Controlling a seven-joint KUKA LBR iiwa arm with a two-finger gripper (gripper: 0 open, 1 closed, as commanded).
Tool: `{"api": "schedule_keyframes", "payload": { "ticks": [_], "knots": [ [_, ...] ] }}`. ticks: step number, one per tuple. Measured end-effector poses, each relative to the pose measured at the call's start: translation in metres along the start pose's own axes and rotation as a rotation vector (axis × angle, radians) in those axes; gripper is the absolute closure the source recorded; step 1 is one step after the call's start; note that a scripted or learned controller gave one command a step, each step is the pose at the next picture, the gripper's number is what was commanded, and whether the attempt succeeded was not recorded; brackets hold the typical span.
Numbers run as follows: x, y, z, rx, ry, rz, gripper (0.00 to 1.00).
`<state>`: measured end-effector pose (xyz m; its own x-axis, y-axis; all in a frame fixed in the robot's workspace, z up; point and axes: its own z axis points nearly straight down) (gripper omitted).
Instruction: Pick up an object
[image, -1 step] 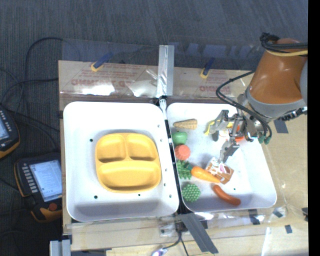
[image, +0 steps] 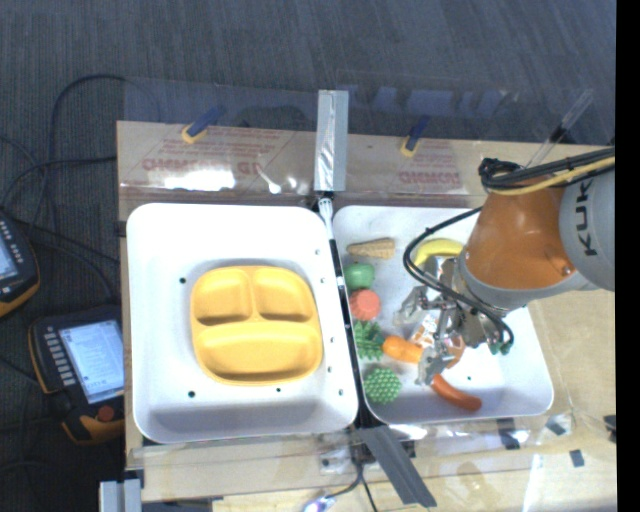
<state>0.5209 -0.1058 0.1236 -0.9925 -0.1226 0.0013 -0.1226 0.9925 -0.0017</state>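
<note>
Left bin (image: 150, 330) containing yellow divided tray (image: 256, 322), right bin (image: 530, 385) containing toy foods, gripper (image: 437, 340) low over orange carrot (image: 402, 349) at bin centre, finger state cannot be told, red sausage (image: 456, 395) near right.

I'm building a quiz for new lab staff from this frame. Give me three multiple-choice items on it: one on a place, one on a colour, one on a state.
1. Where does the divided tray lie?
A. left bin
B. right bin
C. on the floor

2. What colour is that tray?
A. blue
B. yellow
C. black

3. Where is the hand?
A. over the left bin
B. down among the toy foods in the right bin
C. off the bench

Answers:
1 A, it sits mid left bin.
2 B, it is plainly yellow.
3 B, it is low beside the orange carrot.
</note>
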Motion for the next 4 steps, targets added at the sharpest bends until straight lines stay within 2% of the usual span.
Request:
{"api": "schedule_keyframes", "payload": {
  "ticks": [1,2,3,4],
  "knots": [
    [-0.003,-0.054,0.033,0.000,-0.013,-0.121,0.00],
    [0.020,-0.009,0.032,0.005,-0.019,-0.081,0.00],
    [0.020,0.001,0.032,0.013,-0.021,-0.138,0.00],
    [0.019,0.002,0.022,0.013,-0.020,-0.140,1.00]
  ]
}}
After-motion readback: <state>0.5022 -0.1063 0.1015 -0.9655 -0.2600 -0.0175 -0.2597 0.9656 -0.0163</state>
